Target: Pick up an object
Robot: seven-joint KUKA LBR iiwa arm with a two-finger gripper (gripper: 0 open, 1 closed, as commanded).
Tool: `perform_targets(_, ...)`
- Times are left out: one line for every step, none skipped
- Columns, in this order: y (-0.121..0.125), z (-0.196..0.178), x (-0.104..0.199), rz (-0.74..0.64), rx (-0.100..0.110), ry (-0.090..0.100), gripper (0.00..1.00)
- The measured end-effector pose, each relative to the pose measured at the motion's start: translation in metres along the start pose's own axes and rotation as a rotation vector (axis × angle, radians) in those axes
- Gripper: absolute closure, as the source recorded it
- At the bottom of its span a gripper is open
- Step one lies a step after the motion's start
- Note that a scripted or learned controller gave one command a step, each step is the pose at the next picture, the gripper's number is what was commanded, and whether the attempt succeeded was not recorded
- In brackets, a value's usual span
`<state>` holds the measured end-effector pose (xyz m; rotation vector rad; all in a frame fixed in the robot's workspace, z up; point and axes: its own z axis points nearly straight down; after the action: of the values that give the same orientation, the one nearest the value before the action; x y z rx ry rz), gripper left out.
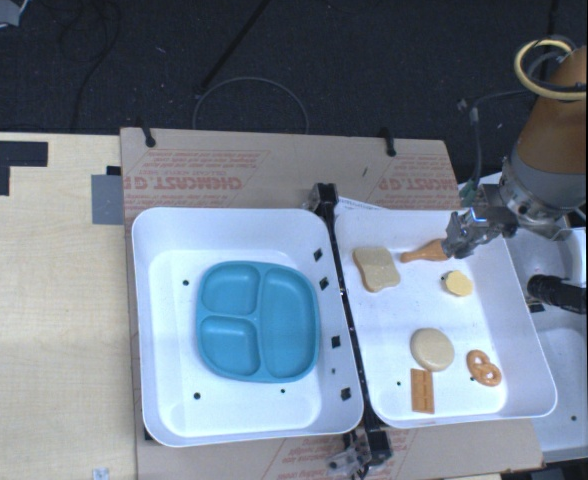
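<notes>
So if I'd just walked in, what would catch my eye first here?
Probably the bright blue divided plastic plate, lying alone in the left white bin. Next, the scatter of tan toy foods in the right white bin: a bread slice, a round cookie, a small pretzel. Then the grey arm with its orange band reaching in from the right, its gripper at that bin's far edge.

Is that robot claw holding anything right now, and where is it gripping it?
It cannot be told. The gripper sits at one end of a small orange stick-like piece, but the picture is too small to show a grasp.
</notes>
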<state>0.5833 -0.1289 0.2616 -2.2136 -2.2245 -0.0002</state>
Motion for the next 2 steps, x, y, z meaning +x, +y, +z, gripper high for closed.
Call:
perform_targets(-0.001,-0.004,0.052,0.002,0.002,-0.001,1.0)
perform_targets(-0.006,0.014,0.108,0.002,0.002,-0.001,1.0)
